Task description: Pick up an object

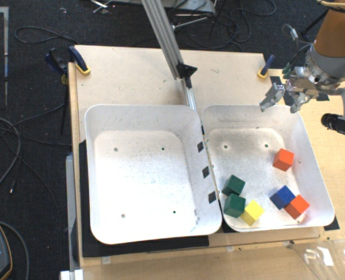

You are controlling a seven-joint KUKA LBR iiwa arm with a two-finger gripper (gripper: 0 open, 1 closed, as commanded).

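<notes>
We judge the approach step: the gripper (284, 98) hovers over the right bin's (312, 156) far rim, jaws spread and empty, so next we must descend onto the orange cube (283, 159).

Counts, one pass:
- white bins: 2, left bin (102, 121) and right bin (309, 156), side by side
- blocks: 6 total, all in the right bin, all below and clear of the gripper (284, 98) fingers
 - green: 2, upper green block (234, 185) and lower green block (235, 205), touching or nearly so
 - orange: 2, one orange block (284, 160) nearest the fingers, other orange block (298, 206) far from them
 - blue: 1, blue block (282, 196), against the lower orange one
 - yellow: 1, yellow block (253, 212), just beside the lower green
- grippers: 1, two fingers
- yellow-tipped clamps on bench: 2, left clamp (78, 62) and right clamp (265, 67)
</notes>
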